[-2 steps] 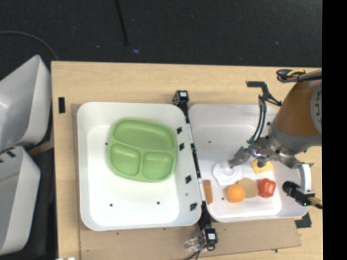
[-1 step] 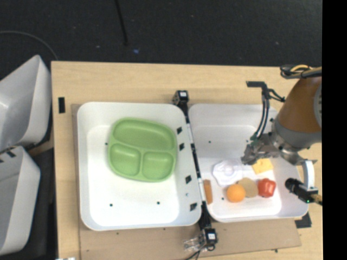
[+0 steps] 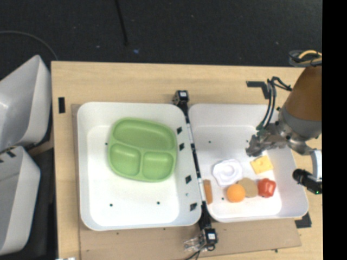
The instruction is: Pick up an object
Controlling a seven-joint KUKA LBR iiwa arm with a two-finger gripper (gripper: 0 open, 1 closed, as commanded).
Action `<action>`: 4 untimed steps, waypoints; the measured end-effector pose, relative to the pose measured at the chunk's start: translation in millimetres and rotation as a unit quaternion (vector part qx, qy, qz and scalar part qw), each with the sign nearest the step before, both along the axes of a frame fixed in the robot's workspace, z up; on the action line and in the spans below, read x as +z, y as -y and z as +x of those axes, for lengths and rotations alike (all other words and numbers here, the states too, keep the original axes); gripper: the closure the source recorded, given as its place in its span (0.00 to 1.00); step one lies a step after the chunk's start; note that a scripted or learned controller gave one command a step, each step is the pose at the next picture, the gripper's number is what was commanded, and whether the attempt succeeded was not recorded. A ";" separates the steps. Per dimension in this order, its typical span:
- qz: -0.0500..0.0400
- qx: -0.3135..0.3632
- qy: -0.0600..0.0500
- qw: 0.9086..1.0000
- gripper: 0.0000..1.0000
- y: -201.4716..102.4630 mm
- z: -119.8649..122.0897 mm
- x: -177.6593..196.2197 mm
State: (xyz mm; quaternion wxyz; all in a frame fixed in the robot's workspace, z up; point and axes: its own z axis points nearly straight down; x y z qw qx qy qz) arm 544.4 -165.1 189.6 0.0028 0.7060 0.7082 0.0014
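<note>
Several small items lie in the right bin: a yellow cheese wedge, a white cup-like piece, an orange ball, a tan round piece, a red pepper-like item and a small orange-brown stick near the bin's left wall. My gripper hangs just above and to the left of the cheese wedge, low over the bin floor. Nothing visibly sits between its tips.
The left bin holds a green divided plate. Black clips run along the seam between the bins. The arm's grey wrist and orange band enter over the right bin's far right side.
</note>
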 end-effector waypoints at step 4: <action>0.001 0.002 -0.002 1.000 1.00 -84.7 54.0 98.3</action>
